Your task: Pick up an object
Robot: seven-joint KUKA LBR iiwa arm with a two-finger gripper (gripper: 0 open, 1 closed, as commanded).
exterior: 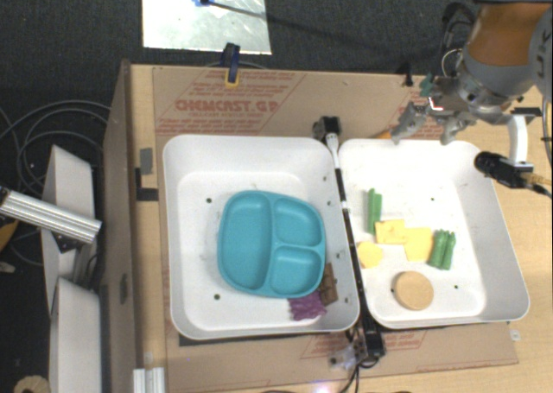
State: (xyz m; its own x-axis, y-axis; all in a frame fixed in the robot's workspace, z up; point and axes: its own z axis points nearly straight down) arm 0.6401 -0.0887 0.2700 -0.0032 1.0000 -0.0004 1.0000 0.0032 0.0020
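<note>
My gripper (429, 129) hangs above the far rim of the right bin (484, 210), its fingers (406, 128) spread open with nothing between them. Lower in that bin lie a green stick (373, 208), a yellow block (390, 231), a second yellow block (418, 244), a small yellow piece (370, 254), a green ridged piece (442, 249) and a tan round disc (413, 289). All of them are well in front of the gripper, nearer the bin's front half.
The left bin (194, 210) holds a blue divided plate (270, 244), with a purple thing (304, 307) and a brown thing (329, 286) at its front right corner. A black divider clip (328, 129) sits between the bins at the back.
</note>
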